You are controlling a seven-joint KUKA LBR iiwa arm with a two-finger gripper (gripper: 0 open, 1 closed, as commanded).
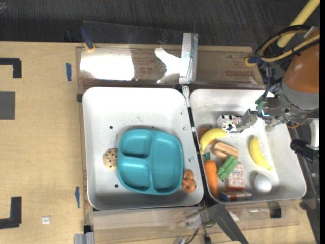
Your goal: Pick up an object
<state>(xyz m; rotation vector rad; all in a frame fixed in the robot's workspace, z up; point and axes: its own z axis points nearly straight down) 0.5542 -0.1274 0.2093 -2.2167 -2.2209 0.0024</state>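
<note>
My gripper (259, 122) hangs over the back of the right bin (289, 156), its two fingers spread apart and open with nothing between them. A black and white toy (230, 122) lies just left of it. A yellow banana (259, 152) lies just in front of the gripper. Further left are a second yellow fruit (213, 136), a hot dog (225, 149), a green pod (226, 166) and a carrot (212, 177). A white egg (262, 183) and a small box (235, 178) sit near the front wall.
The left bin (96, 116) holds a teal divided plate (150, 160), a cookie (109, 158) at its left and a small orange pastry (189, 181) at its right. The arm's orange band (304, 70) and cables stand above the right bin's far corner.
</note>
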